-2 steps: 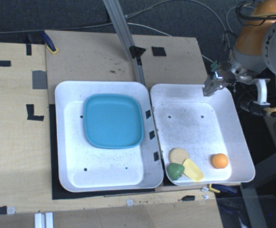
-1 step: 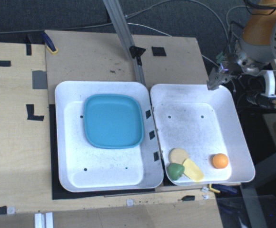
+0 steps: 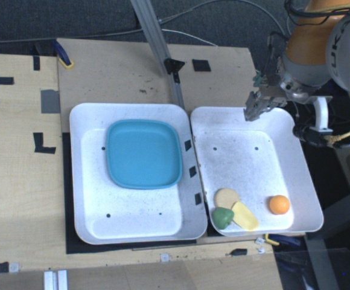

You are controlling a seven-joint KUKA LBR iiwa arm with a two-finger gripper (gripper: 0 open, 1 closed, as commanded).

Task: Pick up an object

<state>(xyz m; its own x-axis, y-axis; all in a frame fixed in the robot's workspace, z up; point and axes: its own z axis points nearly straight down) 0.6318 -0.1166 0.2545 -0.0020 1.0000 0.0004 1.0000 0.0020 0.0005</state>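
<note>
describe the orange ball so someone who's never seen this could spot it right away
Take the right-hand white bin, the one without the blue plate. Along its near edge, the orange ball sits alone toward the right corner. It is round and orange, apart from the touching tan, green and yellow pieces.

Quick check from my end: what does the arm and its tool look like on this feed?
The arm is grey with a rounded orange band above the wrist and dark letters on its side. Black cables loop around it. The tool is small, dark grey metal with two fingers.
</note>
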